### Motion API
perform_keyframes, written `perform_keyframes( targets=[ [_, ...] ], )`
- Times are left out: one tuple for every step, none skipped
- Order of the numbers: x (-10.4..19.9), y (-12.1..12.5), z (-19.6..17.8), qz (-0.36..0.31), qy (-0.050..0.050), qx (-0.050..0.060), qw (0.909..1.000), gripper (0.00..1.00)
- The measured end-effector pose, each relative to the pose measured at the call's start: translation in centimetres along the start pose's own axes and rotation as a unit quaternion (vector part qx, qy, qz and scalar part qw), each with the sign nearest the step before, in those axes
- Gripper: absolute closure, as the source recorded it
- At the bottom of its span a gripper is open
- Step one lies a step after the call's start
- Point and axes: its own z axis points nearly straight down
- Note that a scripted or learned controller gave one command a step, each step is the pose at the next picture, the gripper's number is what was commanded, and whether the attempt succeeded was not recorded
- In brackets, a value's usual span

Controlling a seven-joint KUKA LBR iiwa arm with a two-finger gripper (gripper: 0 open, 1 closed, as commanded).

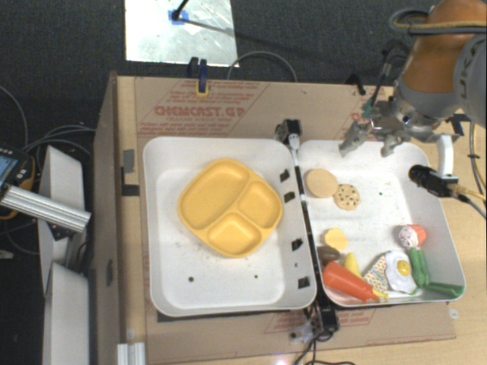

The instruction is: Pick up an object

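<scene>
My gripper (pixel 370 144) hangs over the far edge of the right bin (pixel 380 181), its two fingers spread apart with nothing between them. Below it in the bin lie a tan round cookie (pixel 320 182) and a chocolate-chip cookie (pixel 347 197). Nearer the front are an orange carrot (pixel 348 280), a yellow piece (pixel 334 239), a fried egg (pixel 399 268), a green vegetable (pixel 426 274) and a small red-and-white toy (pixel 410 236).
The left bin (pixel 167 280) holds a yellow divided plate (pixel 230 207). A black divider with clips (pixel 298 204) runs between the bins. Cardboard lies under both bins, and a black connector (pixel 431 179) juts over the right bin's right rim.
</scene>
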Motion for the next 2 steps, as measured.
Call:
perform_keyframes(
  targets=[
    [-2.0, -3.6, 13.7, 0.002, 0.001, 0.007, 1.0000, 0.00],
    [-0.4, -7.9, 15.2, 0.002, 0.001, 0.003, 1.0000, 0.00]
  ],
)
